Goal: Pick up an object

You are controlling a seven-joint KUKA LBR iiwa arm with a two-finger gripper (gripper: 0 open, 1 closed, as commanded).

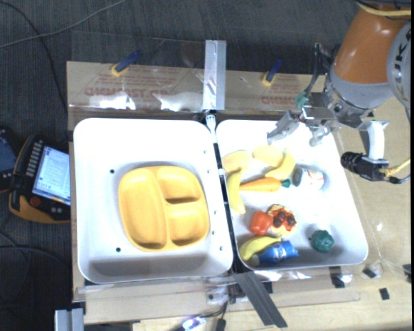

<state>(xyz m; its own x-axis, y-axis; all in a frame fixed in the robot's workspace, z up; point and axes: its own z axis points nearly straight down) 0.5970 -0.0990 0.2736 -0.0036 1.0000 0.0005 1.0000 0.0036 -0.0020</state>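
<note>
A blue plastic bottle (pixel 278 253) and yellow banana (pixel 254 245) lie at the right white bin's (pixel 345 205) near edge, an orange carrot (pixel 261 183) mid-bin. Beyond, the two-finger gripper (pixel 300 130) hangs with fingers spread, gripping nothing.

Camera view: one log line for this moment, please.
gripper: open, above right bin's far edge | holding: nothing | toy food: in right bin | yellow tray: left bin

Yellow tray (pixel 164 214), orange carrot (pixel 260 183), green ball (pixel 322 240), white bins (pixel 96 143).
</note>
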